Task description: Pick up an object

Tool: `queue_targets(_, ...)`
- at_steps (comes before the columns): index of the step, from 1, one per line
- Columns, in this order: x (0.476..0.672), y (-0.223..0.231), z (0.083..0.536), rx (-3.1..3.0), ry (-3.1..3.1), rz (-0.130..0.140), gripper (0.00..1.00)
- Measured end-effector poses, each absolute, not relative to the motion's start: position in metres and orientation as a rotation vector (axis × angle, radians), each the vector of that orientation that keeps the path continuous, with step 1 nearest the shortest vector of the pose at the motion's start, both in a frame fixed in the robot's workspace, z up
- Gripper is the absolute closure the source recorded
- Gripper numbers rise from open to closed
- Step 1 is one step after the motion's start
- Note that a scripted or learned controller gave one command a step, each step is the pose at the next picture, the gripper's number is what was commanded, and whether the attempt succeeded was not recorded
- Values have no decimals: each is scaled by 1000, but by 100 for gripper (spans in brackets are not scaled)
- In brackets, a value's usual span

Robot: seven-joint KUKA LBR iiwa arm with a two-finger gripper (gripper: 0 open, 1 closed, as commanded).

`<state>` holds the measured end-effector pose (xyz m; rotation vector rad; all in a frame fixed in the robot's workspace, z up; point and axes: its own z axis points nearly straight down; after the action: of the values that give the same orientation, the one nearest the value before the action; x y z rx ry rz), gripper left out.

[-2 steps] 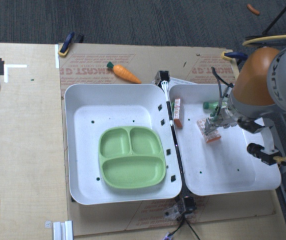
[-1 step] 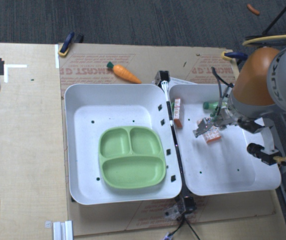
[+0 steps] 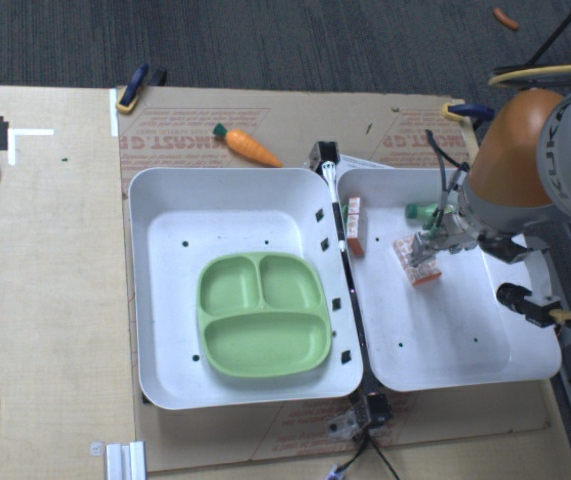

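Observation:
In the right bin (image 3: 465, 358) lie three small things. A red and white packet (image 3: 420, 266) lies near the bin's middle. A narrow red and white box (image 3: 353, 226) rests by the left wall, and a green object (image 3: 421, 210) sits toward the back. My gripper (image 3: 435, 242) hangs over the packet's upper right end, very close to or touching it. The wrist hides the contact point. The grey arm with its orange band (image 3: 520, 148) reaches in from the right.
The left bin (image 3: 165, 218) holds a green divided plate (image 3: 263, 314). A toy carrot (image 3: 248, 146) lies on the cardboard behind the bins. Black clips (image 3: 325, 156) join the bins at the middle wall. Cables hang by the arm at the right.

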<state>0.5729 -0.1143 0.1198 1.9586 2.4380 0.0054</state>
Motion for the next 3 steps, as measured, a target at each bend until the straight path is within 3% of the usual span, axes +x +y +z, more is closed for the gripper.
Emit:
queue_targets(1, 573, -114, 120, 1958, 2439, 5, 0)
queue_targets(2, 573, -115, 129, 1960, 2435, 6, 100)
queue_targets(3, 573, -115, 129, 1959, 2436, 6, 0)
